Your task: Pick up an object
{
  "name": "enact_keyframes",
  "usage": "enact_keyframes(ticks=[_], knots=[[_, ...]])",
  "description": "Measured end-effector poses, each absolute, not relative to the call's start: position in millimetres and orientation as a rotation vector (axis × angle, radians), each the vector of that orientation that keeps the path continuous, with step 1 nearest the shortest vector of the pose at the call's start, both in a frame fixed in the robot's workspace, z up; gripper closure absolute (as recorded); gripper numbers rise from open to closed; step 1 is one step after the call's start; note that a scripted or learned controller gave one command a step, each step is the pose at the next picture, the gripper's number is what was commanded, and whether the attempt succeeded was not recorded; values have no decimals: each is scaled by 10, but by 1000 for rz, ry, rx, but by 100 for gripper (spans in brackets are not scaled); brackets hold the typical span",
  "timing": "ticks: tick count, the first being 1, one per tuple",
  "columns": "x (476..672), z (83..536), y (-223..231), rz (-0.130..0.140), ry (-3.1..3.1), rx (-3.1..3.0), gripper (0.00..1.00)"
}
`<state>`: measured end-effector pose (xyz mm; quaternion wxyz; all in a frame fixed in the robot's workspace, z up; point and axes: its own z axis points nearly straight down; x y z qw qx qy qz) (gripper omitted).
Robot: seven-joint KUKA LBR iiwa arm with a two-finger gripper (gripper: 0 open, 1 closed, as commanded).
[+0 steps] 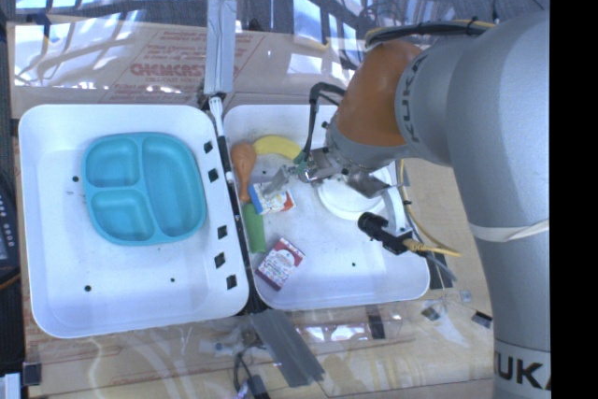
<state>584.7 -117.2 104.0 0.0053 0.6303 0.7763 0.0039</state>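
Several small things lie in the right bin point(322, 294), and the nearest to the jaws point(297, 171) is a small blue-and-white carton point(271, 197) with print too small to read. It sits near the bin's left side, just below and left of the jaws. Whether the jaws touch or hold it, and how far they stand open, I cannot tell, since the wrist hides them.

Just above the carton lies a yellow banana point(275, 146), with a brown drumstick-shaped toy point(243, 165) beside it on the left. A green stick point(253, 228) lies along the bin's left wall, and a red-and-white box point(279, 263) rests lower down, its lettering illegible. A white round plate point(344, 203) lies under the wrist.

The arm point(467, 135) reaches in from the right, bent over the right bin; its orange band point(374, 103) sits above the wrist, and "KUKA" letters show on its grey shell.

The left bin point(56, 294) holds a turquoise divided tray point(144, 188). Behind both bins on the counter point(140, 355), a cardboard sheet point(121, 61) bears red print, partly reading like "CHEMCRS".
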Motion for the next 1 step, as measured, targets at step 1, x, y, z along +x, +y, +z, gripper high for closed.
enact_keyframes(ticks=[1], knots=[[5752,1011,-1068,12,2443,1939,0]])
